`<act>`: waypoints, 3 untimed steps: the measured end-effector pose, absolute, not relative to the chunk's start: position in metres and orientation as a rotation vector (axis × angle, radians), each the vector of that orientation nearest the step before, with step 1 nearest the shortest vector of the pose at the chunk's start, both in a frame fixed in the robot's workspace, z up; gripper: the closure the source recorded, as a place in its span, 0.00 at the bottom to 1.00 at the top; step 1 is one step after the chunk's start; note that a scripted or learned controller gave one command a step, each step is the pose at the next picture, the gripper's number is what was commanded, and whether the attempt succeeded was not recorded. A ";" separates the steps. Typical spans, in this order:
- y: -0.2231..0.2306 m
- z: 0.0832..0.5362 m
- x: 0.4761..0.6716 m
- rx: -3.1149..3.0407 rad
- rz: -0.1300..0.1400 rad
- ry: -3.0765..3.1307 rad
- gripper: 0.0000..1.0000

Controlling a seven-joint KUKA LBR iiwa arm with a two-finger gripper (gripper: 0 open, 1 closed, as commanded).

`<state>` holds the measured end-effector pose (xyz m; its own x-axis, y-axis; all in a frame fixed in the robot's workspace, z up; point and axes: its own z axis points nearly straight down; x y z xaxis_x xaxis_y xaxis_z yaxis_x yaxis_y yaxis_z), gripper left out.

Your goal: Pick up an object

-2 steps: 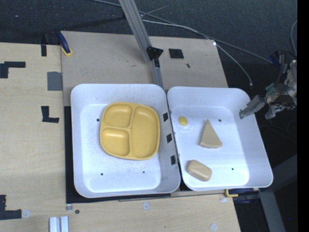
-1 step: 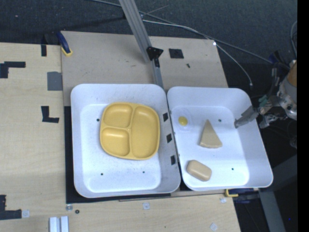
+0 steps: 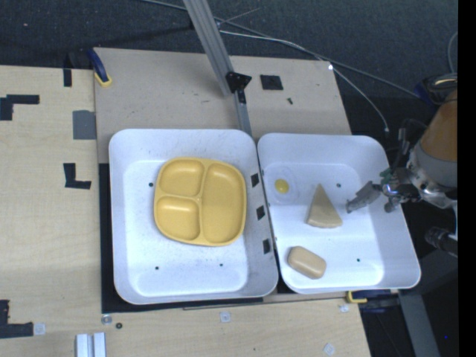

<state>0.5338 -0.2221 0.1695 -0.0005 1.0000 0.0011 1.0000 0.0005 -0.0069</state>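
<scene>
A tan wedge-shaped piece lies in the middle of the right bin. Near that bin's front sits a tan oval bun, and a small yellow round piece rests by its left wall. My gripper hangs over the bin's right side, just right of the wedge and apart from it. It is open, with nothing between its fingers. The grey arm with the orange band reaches in from the right edge.
A yellow divided plate fills the centre of the left bin. A slanted metal bar runs down to the seam between the bins at the back. Cables cross the dark floor behind.
</scene>
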 end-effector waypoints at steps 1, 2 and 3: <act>-0.216 0.124 0.530 -2.217 0.006 -2.219 0.00; -0.215 0.136 0.531 -2.217 0.003 -2.222 1.00; -0.221 0.193 0.524 -2.224 -0.002 -2.224 1.00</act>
